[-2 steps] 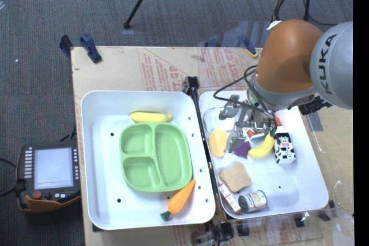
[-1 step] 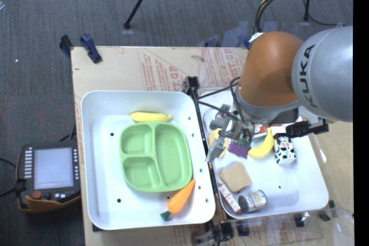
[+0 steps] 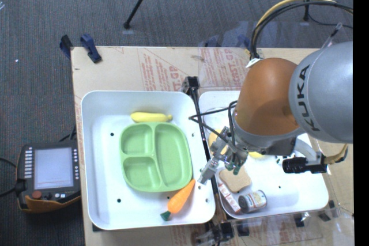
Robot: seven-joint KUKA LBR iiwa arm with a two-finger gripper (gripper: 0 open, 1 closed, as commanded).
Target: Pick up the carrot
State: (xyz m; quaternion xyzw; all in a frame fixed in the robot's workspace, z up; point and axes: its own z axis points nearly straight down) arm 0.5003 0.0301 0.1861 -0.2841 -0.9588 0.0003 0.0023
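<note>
The carrot [image 3: 181, 198] lies in the left bin [image 3: 95, 124] just below the green plate [image 3: 155, 156], while the gripper [image 3: 222, 163] hovers over the bins' shared edge, its grip impossible to tell.

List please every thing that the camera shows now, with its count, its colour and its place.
bins: 2, white, side by side on the bench
divided plate: 1, light green, middle of the left bin
carrot: 1, orange, left bin, at the plate's lower right edge
banana: 1, yellow, left bin, above the plate
bread slice: 1, tan, right bin, near its left wall
small jar: 1, brown with a pale label, right bin, lying near the front wall
handheld control pendant: 1, black and orange, on the floor left of the bench
clamps: 2, blue and black, bench's far left corner
arm: 1, grey with an orange band, above the right bin
gripper: 1, metal, over the wall between the bins
</note>
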